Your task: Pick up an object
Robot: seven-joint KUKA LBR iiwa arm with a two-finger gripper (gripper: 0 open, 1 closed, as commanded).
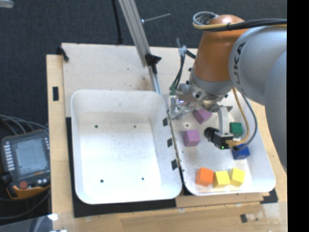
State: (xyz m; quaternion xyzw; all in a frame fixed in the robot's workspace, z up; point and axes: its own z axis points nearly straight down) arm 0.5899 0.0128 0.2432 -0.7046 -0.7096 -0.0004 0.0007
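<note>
Your near rim of right bin [251, 190]: orange block [204, 176], two yellow blocks [222, 179] touching in row. Farther in: blue block [240, 152], green block [235, 128], purple block [191, 137] near dividing wall. Second purple block [202, 114] sits right under gripper [195, 106]; you can't tell whether fingers grip it. Left bin [77, 129]: white floor, dark speckles. Arm shell shows part of "KUKA" lettering [238, 59]. Pale bench [96, 62], teach pendant [26, 161] at left, dark carpet [58, 13] beyond, aluminium rail [135, 28] slanting up.
</note>
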